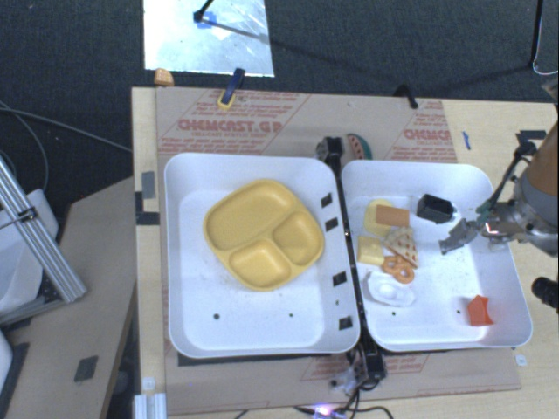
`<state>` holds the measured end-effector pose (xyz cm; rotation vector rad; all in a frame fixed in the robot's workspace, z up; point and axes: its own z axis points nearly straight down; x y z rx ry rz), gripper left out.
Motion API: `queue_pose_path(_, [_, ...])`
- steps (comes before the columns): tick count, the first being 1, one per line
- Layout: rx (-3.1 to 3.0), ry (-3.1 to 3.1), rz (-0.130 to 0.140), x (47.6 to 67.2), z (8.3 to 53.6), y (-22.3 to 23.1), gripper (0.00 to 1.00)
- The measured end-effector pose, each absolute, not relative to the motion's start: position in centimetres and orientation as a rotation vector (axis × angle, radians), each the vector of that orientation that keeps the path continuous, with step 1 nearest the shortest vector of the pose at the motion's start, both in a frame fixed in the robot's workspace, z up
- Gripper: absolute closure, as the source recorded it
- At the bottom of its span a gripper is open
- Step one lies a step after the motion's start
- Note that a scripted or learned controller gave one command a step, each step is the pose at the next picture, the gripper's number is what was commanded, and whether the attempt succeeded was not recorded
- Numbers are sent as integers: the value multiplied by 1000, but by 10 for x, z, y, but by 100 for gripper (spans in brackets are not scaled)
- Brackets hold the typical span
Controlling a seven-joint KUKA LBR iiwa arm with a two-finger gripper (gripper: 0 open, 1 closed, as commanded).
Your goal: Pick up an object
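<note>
Left bin [179, 260] holding a three-compartment tray [262, 233] at its middle, right bin [502, 273] just beside it, food pieces [390, 234] clustered in its left half, box-like object [434, 207] behind them, small block [478, 310] near its front right corner, gripper [458, 235] over its right half.

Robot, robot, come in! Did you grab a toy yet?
Gripper over right bin, nothing between fingers. Orange block lies apart, near corner. Black piece close by.

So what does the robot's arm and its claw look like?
The arm is grey and chunky, with an orange band higher up. Thin dark cables run along it. Its gripper is small, grey metal, with two thin fingers at the tip.
</note>
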<state>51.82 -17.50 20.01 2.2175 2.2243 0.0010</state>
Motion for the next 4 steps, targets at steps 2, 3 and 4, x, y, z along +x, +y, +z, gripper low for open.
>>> queue_pose_path(2, [2223,2230,-5,486,194,-114,0])
queue_pose_path(3, [2208,2222,10,494,281,-107,0])
queue_pose_path(4, [2208,2226,7,494,288,-107,100])
